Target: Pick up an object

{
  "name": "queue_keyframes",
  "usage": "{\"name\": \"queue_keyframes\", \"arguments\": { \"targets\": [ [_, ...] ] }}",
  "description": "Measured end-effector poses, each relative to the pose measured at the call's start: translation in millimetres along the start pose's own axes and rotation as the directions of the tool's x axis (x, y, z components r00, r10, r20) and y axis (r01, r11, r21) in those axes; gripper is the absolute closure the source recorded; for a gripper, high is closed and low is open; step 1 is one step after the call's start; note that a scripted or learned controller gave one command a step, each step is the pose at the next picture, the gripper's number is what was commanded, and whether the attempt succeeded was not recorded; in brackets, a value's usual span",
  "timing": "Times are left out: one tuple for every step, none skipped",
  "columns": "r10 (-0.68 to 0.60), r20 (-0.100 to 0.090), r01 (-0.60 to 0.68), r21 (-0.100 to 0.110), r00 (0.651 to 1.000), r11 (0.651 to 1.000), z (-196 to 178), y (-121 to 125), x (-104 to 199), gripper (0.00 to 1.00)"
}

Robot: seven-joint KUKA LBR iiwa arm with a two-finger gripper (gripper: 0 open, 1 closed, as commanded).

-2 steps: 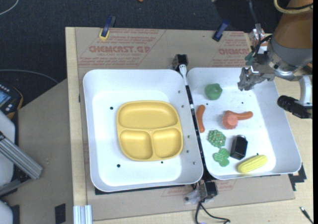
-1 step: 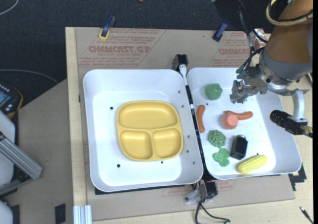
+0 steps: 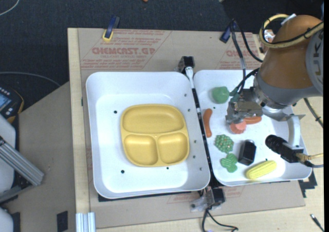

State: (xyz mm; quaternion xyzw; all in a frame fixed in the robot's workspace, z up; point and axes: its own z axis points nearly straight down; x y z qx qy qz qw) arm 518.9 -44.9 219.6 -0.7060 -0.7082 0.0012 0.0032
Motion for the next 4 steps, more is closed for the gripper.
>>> {"name": "queue_keyframes", "arguments": {
  "targets": [
    [0.001,0.000,-0.001,-0.002,1.000,1.000,-8.5,-26.4,18.6,1.00],
    [0.003,0.002,-0.003,-0.001,1.000,1.000,2.6,-23.7,26.4,1.00],
    [0.003,0.002,-0.003,-0.002,1.000,1.000,2.2,-24.2,23.6,1.00],
    [0.004,0.004,-0.004,-0.009,1.000,1.000,-14.8,-18.3,17.3,1.00]
  ]
}}
